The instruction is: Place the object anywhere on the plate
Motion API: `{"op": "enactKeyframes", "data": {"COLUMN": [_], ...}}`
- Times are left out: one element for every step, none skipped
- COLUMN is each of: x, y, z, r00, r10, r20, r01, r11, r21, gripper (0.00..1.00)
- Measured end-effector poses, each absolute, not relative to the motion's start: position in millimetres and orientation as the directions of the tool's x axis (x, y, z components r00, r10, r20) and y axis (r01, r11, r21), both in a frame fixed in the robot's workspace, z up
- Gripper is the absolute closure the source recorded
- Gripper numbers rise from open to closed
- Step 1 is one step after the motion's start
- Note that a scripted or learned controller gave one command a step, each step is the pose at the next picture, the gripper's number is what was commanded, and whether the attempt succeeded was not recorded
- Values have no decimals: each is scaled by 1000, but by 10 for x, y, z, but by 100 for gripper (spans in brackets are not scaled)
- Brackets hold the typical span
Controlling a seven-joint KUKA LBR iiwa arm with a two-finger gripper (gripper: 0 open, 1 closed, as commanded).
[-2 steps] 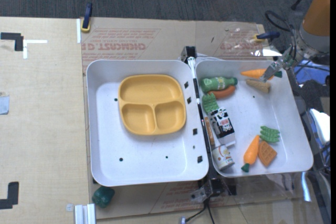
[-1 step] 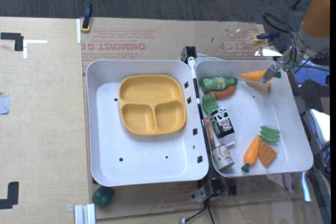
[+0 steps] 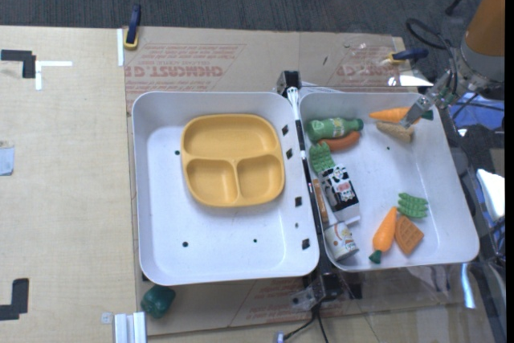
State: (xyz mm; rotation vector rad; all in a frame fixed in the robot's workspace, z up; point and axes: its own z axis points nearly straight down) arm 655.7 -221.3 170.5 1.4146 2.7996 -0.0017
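Claw (image 3: 417,113) over the carrot (image 3: 389,116); grip state unclear; carrot lies crosswise, tip left; plate (image 3: 233,159) well apart.

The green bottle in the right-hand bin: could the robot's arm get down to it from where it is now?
Probably yes. The green bottle lies uncovered, open from above, though a carrot touches its side. The gripper is nearby in the same bin.

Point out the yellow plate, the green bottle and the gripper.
yellow plate (image 3: 210,136): camera view, bare floor of its large compartment.
green bottle (image 3: 334,127): camera view, middle of its body.
gripper (image 3: 417,113): camera view, at its fingertips.
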Motion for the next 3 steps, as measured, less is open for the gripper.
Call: {"op": "enactKeyframes", "data": {"x": [6606,6571,6607], "y": [-2210,-2223,-2210], "z": [1831,1665,1706], "r00": [-626,-518,-623], "r10": [780,855,782], "r20": [-8,-3,-7], "r01": [780,855,782], "r11": [626,518,623], "r21": [1,2,1], "gripper": [100,100,100]}}
